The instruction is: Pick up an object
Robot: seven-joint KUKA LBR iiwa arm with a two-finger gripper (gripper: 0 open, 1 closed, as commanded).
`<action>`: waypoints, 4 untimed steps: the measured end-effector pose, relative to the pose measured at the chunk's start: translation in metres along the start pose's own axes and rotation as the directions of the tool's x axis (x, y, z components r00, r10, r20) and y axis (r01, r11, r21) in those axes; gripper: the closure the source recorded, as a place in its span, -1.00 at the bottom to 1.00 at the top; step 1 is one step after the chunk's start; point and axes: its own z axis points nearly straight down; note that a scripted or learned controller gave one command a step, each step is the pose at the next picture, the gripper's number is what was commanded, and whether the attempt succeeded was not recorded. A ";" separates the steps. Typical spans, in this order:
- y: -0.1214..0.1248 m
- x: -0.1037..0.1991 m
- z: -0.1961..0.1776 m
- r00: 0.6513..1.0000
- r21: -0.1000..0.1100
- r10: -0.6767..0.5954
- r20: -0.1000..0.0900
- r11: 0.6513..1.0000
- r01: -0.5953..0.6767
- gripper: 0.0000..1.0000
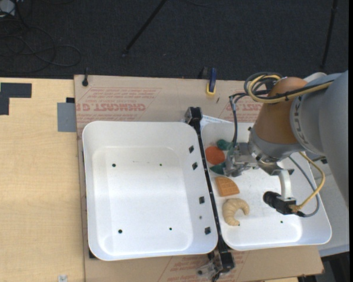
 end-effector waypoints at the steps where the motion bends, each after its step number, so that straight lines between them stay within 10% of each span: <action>1: -0.015 0.005 0.016 1.000 0.013 0.000 0.001 1.000 0.000 1.00; 2: -0.002 0.072 -0.090 1.000 0.004 -0.010 -0.001 1.000 0.010 1.00; 3: 0.023 0.095 -0.275 1.000 -0.008 -0.008 0.001 1.000 0.008 1.00; 4: 0.021 0.099 -0.324 1.000 0.006 -0.006 0.001 1.000 0.006 1.00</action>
